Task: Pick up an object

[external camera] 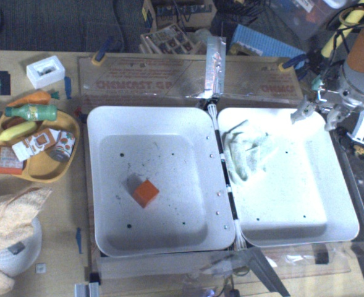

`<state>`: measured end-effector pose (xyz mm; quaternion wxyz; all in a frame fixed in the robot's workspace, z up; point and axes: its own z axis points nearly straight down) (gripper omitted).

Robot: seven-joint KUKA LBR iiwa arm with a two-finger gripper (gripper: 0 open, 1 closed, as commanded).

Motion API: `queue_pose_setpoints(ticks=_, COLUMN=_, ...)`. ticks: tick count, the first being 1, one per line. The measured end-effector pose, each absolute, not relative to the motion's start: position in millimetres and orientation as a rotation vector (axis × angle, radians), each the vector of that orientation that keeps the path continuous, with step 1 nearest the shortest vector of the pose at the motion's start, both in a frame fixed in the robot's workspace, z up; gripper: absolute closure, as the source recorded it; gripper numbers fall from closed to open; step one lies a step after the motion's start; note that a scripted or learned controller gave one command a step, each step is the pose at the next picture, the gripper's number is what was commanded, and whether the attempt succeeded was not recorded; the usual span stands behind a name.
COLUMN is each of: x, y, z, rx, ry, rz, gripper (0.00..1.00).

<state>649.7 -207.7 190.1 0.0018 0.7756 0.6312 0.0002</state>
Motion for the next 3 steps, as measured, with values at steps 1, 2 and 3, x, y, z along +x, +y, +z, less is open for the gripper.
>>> queue_pose_setpoints(ticks=1, x=656.7, y=-148, z=120, rx=2.405, ry=2.024, rz=-0.003, gripper=0.00)
queue_pose_setpoints(ticks=2, x=637.6, y=-209, z=122, rx=2.367, ry=2.067, rz=-0.002, gripper=0.00)
queue_pose_setpoints(ticks=3, x=629.7, y=-123, z=90, rx=2.097, ry=2.329, rz=0.010, gripper=0.00)
